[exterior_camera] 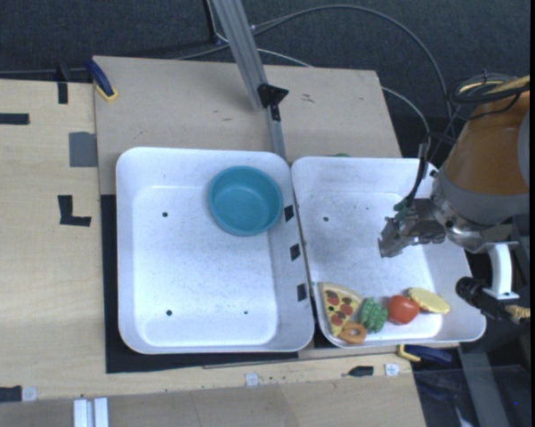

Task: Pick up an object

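Note:
A blue bowl [245, 200] sits at the back of the left bin [160, 274]. Along the front edge of the right bin [338, 194] lie a pizza slice [340, 306], an orange piece [354, 333], a green vegetable [372, 313], a red tomato [402, 309] and a yellow piece [429, 301]. My gripper [393, 240] hangs over the right part of the right bin, behind and above these toys. Nothing shows between its fingers.
A grey pole [240, 43] slants in from the top and ends at the divide between the bins. Cables [374, 25] loop across the dark floor behind the bench. A blue and yellow clamp [102, 83] sits at the board's back left corner.

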{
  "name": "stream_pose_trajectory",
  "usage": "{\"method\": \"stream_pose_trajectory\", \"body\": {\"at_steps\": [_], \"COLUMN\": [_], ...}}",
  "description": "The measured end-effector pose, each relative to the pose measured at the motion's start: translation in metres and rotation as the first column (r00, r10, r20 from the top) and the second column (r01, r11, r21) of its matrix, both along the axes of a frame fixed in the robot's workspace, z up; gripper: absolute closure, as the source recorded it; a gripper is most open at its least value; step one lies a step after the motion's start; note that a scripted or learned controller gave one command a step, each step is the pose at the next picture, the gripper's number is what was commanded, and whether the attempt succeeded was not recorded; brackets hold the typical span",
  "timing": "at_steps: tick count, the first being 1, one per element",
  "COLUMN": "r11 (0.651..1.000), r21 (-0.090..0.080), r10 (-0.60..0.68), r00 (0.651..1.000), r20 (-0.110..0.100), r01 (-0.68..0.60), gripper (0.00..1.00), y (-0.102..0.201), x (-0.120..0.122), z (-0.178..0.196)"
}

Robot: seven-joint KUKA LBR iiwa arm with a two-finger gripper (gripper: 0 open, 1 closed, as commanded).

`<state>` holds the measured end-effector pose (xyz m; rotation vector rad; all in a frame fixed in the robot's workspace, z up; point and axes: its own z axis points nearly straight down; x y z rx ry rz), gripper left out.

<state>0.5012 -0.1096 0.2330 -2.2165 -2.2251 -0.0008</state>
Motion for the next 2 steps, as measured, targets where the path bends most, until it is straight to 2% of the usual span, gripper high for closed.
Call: {"method": "stream_pose_trajectory", "body": {"at_steps": [2], "r11": [1.000], "r21": [0.000], "r10": [0.000], "r00": [1.000], "r20": [0.000], "r01": [0.000], "gripper": [1.00], "y": [0.111], "x": [0.026], "z": [0.005]}}
